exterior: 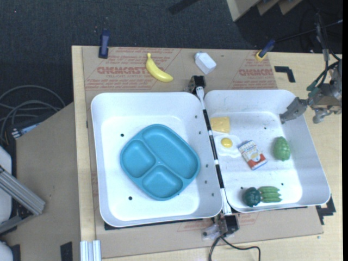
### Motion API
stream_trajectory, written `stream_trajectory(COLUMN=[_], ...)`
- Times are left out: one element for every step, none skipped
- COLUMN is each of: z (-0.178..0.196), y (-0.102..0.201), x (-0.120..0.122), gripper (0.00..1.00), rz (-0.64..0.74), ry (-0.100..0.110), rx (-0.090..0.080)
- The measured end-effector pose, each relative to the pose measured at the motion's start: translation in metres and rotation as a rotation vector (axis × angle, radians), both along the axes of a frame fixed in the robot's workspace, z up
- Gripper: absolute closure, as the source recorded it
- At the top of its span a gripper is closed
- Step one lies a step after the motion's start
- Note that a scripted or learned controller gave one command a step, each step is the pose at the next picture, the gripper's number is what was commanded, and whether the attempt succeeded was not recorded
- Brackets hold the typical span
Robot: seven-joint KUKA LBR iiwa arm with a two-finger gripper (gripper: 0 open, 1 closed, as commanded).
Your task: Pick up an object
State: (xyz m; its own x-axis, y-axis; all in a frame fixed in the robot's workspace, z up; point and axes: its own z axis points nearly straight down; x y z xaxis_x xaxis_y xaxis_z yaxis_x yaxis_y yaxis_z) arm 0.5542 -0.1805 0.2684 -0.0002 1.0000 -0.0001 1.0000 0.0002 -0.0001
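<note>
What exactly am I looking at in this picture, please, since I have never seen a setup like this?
One camera looks down at a slant on a bench with two shallow white bins. The left bin holds a blue divided plate. The right bin holds a yellow slice, a toy fried egg, a small carton and green toy vegetables. A toy banana lies on the bench behind the bins. The robot's hand reaches in from the right, over the right bin's far corner, with nothing visibly between its fingers.
</note>
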Motion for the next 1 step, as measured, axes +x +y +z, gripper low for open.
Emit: stream_trajectory(z=[-0.1399], y=[-0.0131], x=[0.0049], gripper=[0.00], rz=[-0.001], ry=[0.003], rx=[0.001])
